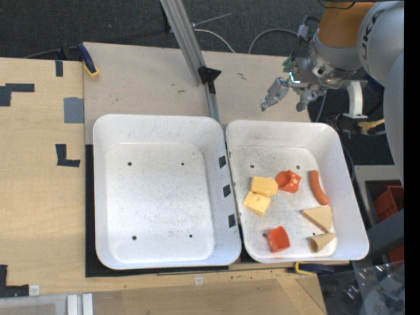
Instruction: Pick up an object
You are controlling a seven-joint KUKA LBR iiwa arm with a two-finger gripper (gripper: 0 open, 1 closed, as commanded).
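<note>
Pale wooden worktop [39, 195] under two shallow white bins set side by side, dark floor behind. Left bin [105, 176] bare of objects. Right bin [341, 169] holding the lot, taken as landmark: two yellow blocks [260, 194] touching near its middle, a red-orange lump [288, 181] just right of them, a sausage-shaped orange piece [318, 187] toward its right wall, a tan wedge [318, 217] and a tan cone [322, 243] at its near right corner, a red block [278, 239] by its near wall.

Gripper [289, 92] raised beyond the right bin's far rim, jaws slightly parted, nothing between them. Judged as the approach step, no object yet chosen or touched. Next move: swing in over the right bin, settle above one piece standing apart from its neighbours, perhaps the red block, then descend with jaws astride it.
</note>
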